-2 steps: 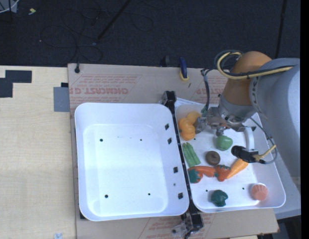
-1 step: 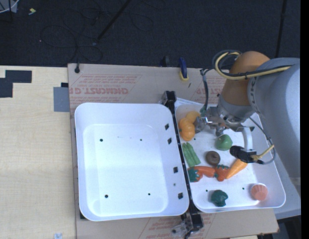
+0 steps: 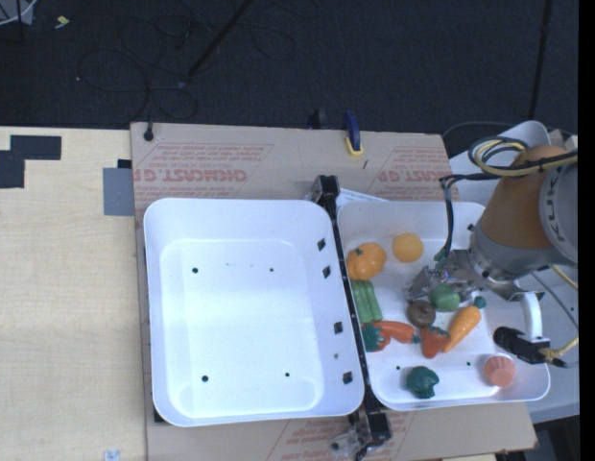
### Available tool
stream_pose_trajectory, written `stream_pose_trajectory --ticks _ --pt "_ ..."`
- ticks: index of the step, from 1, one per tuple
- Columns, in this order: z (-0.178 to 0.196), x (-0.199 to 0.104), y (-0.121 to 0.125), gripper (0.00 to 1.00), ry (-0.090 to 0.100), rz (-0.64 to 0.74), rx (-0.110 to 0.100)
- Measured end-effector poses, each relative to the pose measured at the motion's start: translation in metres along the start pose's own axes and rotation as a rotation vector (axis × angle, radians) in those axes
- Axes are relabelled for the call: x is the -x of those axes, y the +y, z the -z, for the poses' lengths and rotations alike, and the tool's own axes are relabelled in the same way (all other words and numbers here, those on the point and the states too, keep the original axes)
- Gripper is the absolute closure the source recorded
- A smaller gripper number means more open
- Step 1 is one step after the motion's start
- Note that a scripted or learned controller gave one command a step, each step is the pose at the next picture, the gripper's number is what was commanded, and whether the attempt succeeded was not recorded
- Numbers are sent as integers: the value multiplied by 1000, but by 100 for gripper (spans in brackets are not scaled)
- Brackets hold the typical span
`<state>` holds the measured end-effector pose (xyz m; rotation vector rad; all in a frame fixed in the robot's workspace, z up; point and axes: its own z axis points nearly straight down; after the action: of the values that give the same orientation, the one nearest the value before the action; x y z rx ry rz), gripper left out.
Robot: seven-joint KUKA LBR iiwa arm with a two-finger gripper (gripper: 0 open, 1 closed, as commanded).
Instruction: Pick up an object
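I see my gripper (image 3: 440, 284) low in the right bin (image 3: 528, 392), over a small green toy (image 3: 444, 299) amid plastic vegetables near the bin's middle. Whether it grips anything, I cannot tell; the arm (image 3: 516, 221) and clutter hide it. The toy looks light, hard and smooth, likely slippery; I would pinch across its middle. An orange carrot (image 3: 463, 326) lies just beside it.
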<state>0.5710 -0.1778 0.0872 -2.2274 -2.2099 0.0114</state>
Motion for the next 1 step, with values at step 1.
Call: stream_pose_trajectory --ticks 1 --pt "1 -4 61 0 2 10 10"
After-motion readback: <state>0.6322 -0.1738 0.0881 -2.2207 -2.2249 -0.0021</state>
